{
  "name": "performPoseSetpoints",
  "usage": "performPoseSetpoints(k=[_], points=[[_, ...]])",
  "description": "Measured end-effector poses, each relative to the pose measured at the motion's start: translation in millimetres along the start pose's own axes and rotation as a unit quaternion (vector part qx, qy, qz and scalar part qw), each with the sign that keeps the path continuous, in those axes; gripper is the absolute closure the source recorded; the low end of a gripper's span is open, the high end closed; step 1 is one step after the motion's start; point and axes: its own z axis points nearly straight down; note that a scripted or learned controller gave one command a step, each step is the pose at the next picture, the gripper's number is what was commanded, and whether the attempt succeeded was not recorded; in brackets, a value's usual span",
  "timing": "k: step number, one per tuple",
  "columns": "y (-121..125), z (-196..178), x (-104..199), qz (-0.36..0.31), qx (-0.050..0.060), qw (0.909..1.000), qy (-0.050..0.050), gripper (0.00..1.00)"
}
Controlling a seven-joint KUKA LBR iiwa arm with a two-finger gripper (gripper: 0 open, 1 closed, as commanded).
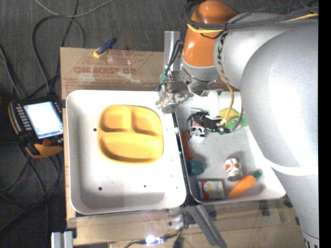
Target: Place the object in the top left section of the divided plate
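The yellow divided plate [132, 133] lies in the upper middle of the left white bin [77, 154]. It has two small sections along its far side and one large section along its near side; the top left section [115, 119] holds nothing. My gripper [167, 100] hangs over the rim between the two bins, just off the plate's top right corner. Nothing can be made out in it. The grey arm with its orange band [207, 35] covers the right side of the view.
The right bin [269, 192] holds a black-and-white toy [197, 126], a yellow-green item [234, 119], a teal piece [195, 166], a red-and-white can [232, 167], a carrot [243, 185] and a small box [212, 189]. Cardboard [114, 68] lies behind the left bin.
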Motion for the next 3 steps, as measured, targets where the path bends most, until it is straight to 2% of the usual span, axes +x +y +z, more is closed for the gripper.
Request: performPoseSetpoints(k=[1,2,3], points=[[15.3,-12.6,61.7,-0.198,-0.001,0.9802,-0.001,1.0],[-20.5,55.4,93.2,-0.054,-0.01,0.9985,-0.002,1.0],[-76.4,12.0,127.6,-0.058,0.001,0.9983,0.0,1.0]])
